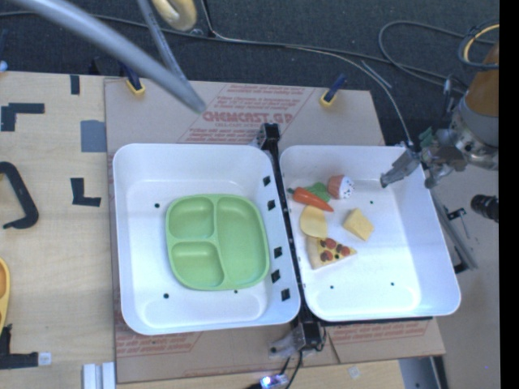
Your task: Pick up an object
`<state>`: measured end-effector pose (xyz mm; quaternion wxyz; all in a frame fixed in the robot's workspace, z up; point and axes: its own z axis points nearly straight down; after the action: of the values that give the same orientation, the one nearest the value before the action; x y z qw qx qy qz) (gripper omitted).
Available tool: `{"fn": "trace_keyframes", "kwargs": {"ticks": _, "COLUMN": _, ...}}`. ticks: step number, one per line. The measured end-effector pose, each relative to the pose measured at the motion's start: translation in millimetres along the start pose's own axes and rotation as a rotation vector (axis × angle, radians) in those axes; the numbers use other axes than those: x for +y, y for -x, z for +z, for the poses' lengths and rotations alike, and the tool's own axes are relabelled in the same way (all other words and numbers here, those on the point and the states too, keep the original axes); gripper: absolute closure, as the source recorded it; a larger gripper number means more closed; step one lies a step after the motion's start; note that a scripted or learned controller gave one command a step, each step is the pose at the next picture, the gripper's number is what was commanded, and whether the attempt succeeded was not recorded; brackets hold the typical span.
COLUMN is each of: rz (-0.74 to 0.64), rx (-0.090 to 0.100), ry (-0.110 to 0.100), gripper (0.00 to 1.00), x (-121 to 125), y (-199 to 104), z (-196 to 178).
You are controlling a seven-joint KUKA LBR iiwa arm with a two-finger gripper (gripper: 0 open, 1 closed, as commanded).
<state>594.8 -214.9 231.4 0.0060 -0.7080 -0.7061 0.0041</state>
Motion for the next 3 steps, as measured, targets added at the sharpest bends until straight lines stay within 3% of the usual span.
{"fn": "trace_keyframes", "kwargs": {"ticks": 1, "rz": -0.004, "rx": -0.003, "ry": 0.013, "gripper": 0.0, "x": 3, "y": -1, "z": -8}}
{"fn": "trace_keyframes", "kwargs": {"ticks": 3, "rz": -0.004, "rx": -0.003, "ry": 0.007, "gripper": 0.0, "x": 9, "y": 3, "z": 116}}
